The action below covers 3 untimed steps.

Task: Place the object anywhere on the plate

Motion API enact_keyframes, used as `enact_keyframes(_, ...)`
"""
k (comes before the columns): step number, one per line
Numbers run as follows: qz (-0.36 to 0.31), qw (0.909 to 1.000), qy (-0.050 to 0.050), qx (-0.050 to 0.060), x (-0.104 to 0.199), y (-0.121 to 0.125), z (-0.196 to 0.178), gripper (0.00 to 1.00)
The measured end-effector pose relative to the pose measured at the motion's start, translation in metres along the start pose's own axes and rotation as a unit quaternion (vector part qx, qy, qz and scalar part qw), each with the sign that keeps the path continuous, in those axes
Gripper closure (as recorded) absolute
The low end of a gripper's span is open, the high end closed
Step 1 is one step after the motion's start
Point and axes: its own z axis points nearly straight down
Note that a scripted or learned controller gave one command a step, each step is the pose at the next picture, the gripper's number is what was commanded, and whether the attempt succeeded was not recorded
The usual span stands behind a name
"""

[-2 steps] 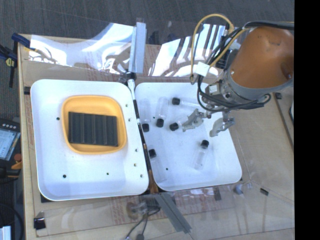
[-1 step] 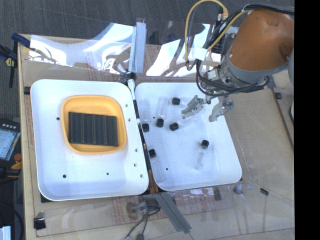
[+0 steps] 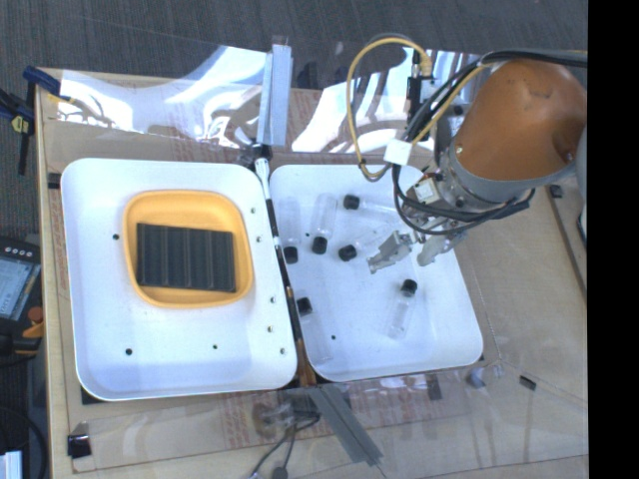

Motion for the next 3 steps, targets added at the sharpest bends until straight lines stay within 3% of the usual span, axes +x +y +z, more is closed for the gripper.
enact_keyframes(1,-0.123,0.9925,0.0,-0.001,-0.003,0.031,-0.002,0.0)
enact_keyframes(2,-0.239,0.9711,0.0,0.001,-0.004,0.012,-0.033,0.0)
enact_keyframes(3,-0.358,0.9339,0.0,-0.001,-0.015,0.03,-0.009,0.0)
